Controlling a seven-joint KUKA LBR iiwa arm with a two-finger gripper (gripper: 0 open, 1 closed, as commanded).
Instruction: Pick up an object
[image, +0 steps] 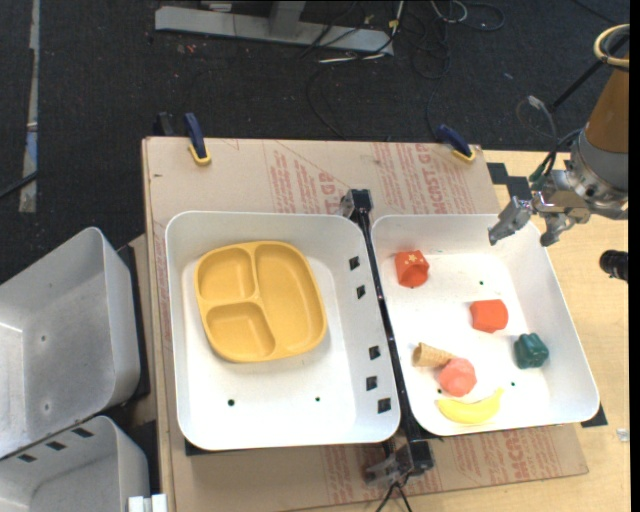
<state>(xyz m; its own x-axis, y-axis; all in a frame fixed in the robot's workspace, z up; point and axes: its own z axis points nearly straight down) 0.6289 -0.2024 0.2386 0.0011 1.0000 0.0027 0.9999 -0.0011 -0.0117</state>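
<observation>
I see dark floor with loose cables around a cardboard-topped bench (300, 170), held by two blue-and-yellow clamps (196, 138) at its far edge, and two shallow white bins sitting side by side on it. The left bin (270, 415) holds a yellow divided plate (260, 300) toward its 10 o'clock corner, leaving bare floor along the near rim and the right wall. The right bin (560, 300) carries the loose pieces, mostly in its near half: a red block (411, 268) at about 10 o'clock, an orange-red block (489, 316) near the centre, a dark green piece (531, 350) at 4 o'clock close to the right wall, and a cluster at 6 o'clock of an ice-cream cone (432, 354), a pink ball (458, 377) and a yellow banana (470, 407). The far half of that bin is open white floor. The arm (610, 130) comes in from 3 o'clock, and the gripper (530, 225) hangs over the bin's 1 o'clock corner, at the far rim, well apart from every piece. Its two fingers are spread with a clear gap and nothing between them. The banana lies with its long axis running roughly 9 to 3 o'clock, ends curling up toward 12, just beside the near rim. The cone points its tip toward 9 o'clock, its wide end touching or nearly touching the ball.
</observation>
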